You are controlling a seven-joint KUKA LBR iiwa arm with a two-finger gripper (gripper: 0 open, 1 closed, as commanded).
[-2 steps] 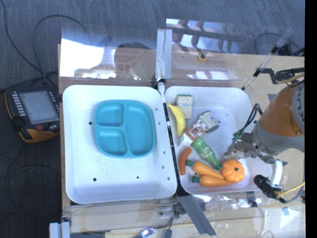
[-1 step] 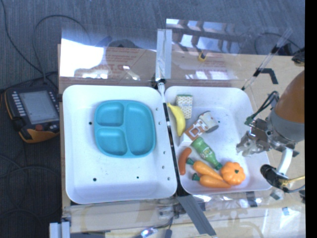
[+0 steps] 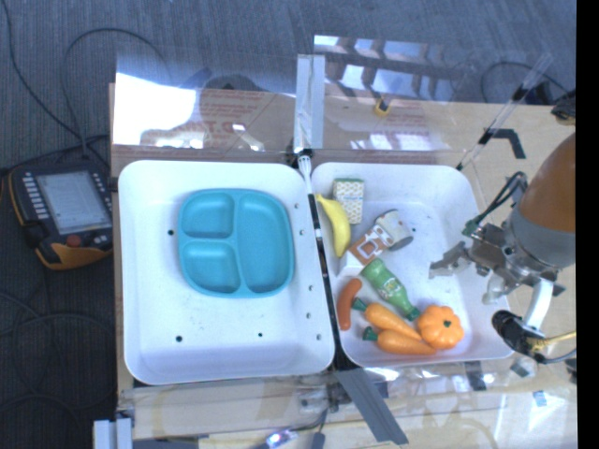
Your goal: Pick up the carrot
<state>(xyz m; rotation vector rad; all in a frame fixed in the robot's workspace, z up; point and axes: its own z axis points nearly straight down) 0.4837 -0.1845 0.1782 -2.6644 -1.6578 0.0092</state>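
Carrot [image 3: 391, 318]: lies low in the right bin [image 3: 449, 183], toward the lower middle of the frame — an orange root, green end at about 385,357, tapering toward the lower right. A second orange piece [image 3: 402, 342], much like it, sits just below and touches it; from here I can't say which of the two the task means.

Long axis: runs from upper left to lower right, at a slant across the bin floor.

Neighbours: a green bottle [image 3: 389, 288] presses in just above, a small orange pumpkin [image 3: 441, 326] sits against the right-hand end, and a reddish sausage-shaped piece [image 3: 347, 303] stands near the bin's left wall. A tight cluster.

Tool [image 3: 473, 262]: at the right of the frame, over the right side of the same bin, hanging from the grey wrist under the orange band. I can't make out how far apart its parts stand; nothing looks to be held in it.

Relation that matters: the carrot lies to the tool's lower left in the frame, with the pumpkin partly between them.

Judgement: the coming move needs to travel left and downward, then close across the slanted axis — the crowding makes a clean grip doubtful.

Left bin [image 3: 140, 279]: carries a blue divided plate [image 3: 234, 241], well apart from all this.
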